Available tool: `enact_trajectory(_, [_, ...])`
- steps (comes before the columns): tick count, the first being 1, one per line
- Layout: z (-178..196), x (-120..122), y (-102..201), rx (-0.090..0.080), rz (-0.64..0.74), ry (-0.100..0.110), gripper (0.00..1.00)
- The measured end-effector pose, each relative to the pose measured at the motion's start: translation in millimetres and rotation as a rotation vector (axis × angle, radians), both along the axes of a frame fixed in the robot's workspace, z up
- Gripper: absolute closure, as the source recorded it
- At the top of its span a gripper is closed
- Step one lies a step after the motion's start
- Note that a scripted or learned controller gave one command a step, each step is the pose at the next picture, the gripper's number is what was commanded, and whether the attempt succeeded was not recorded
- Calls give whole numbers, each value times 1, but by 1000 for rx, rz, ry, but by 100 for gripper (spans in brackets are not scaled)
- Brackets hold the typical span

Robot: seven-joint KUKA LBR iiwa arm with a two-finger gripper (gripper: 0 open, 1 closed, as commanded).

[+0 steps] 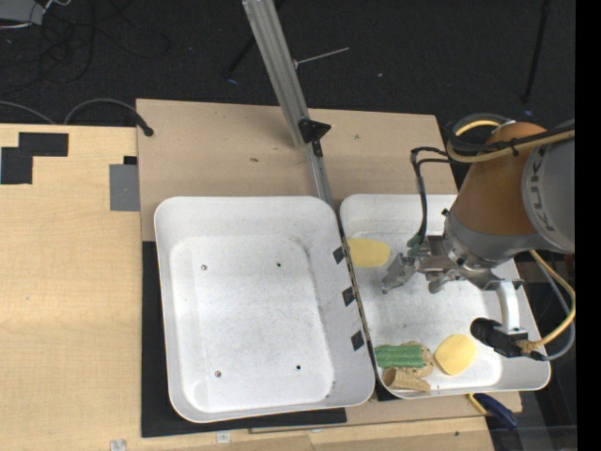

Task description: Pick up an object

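Note:
The right bin [441, 216] holds several objects. A yellow block [368, 252] lies at its left wall. Along the front edge are a green piece [399, 354], a tan piece [409, 378] just below it, and a round yellow object [456, 353]. My gripper [411, 284] hangs over the middle of this bin, just right of the yellow block. It is open, and bare bin floor shows between its fingers. The grey and orange arm [502, 195] covers the bin's right side.
The left bin [188, 216] lies beside the right one, with black clips [347, 295] along the shared wall. A metal rail [280, 69] slants up behind the bins. A black cable end [496, 336] hangs by the right bin's front right corner.

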State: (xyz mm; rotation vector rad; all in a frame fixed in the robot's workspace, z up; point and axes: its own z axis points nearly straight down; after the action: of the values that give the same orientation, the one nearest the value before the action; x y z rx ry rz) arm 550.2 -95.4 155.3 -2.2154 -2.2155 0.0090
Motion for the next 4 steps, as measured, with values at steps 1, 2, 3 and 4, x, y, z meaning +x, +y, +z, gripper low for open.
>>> enact_trajectory(1, [-57, 5, -6, 0, -1, -1, 0])
enact_trajectory(2, [-62, 5, -7, -2, -3, -8, 0])
enact_trajectory(3, [-52, 5, -8, 0, -10, -7, 100])
enact_trajectory(4, [2, 5, 1, -1, 1, -12, 100])
